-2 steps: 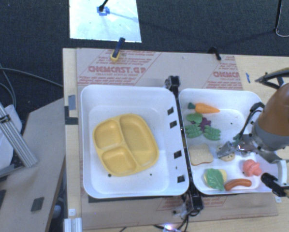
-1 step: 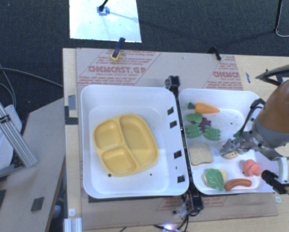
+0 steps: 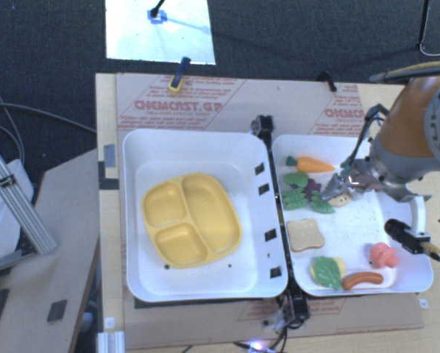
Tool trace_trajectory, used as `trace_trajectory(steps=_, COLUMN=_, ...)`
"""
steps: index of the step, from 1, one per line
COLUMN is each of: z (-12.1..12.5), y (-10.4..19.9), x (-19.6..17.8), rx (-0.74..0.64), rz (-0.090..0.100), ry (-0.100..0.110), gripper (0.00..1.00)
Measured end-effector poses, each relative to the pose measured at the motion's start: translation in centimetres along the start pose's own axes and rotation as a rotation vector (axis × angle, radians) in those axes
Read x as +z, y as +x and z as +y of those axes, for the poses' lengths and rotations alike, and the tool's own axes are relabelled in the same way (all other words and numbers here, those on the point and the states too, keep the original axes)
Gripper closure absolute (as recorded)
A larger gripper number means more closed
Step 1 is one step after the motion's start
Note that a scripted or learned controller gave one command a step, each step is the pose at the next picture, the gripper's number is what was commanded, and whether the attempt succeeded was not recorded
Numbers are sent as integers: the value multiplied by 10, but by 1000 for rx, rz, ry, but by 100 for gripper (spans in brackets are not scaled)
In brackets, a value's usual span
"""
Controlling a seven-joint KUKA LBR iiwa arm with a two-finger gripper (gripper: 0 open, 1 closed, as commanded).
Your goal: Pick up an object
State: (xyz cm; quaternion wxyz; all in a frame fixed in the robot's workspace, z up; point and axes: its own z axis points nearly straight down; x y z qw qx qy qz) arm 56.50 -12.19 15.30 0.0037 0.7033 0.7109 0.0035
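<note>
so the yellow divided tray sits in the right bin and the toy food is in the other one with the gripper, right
Not quite: the camera view shows the yellow divided tray in the left bin. The toy food, such as the carrot and bread slice, lies in the right bin with the gripper.

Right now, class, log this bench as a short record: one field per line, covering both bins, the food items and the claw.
left bin: holds a yellow divided plate
right bin: carrot, grapes, bread slice, sausage, pink toy
claw: low in the right bin beside the grapes
object between claw fingers: cannot tell
</note>
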Motion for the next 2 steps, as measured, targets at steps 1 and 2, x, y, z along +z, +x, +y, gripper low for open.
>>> trace_trajectory(steps=1, z=-14, y=80, x=-33, rx=-2, rz=3, ry=7, gripper=100)
trace_trajectory(steps=2, z=10, y=130, x=-67, rx=1, rz=1, ry=4, gripper=100)
